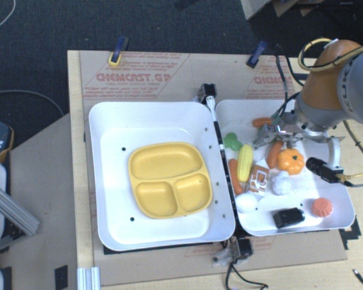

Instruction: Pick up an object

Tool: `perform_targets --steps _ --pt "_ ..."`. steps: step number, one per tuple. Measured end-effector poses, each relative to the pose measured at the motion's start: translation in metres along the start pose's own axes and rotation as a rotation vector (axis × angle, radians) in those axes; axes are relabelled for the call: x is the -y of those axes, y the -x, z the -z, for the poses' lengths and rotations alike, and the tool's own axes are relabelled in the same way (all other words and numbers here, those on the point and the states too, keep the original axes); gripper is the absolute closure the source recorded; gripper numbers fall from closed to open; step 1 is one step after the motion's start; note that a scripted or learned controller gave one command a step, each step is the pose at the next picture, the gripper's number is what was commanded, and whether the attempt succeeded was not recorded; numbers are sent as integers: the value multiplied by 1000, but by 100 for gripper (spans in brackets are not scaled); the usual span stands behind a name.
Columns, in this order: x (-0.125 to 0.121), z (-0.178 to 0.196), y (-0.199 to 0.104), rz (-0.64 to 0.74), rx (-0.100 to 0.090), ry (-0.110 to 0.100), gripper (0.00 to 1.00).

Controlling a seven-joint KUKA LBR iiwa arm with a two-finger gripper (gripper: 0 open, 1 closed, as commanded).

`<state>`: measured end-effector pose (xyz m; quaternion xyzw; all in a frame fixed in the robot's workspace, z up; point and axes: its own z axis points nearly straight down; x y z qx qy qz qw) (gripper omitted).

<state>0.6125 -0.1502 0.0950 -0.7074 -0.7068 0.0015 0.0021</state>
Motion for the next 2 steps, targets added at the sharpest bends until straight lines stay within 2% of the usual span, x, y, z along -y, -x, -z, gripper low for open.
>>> perform_targets --steps 1,2 --pt "0 -11 -1 1 0 2 0" --pt "-1 1 0 0 1 6 100"
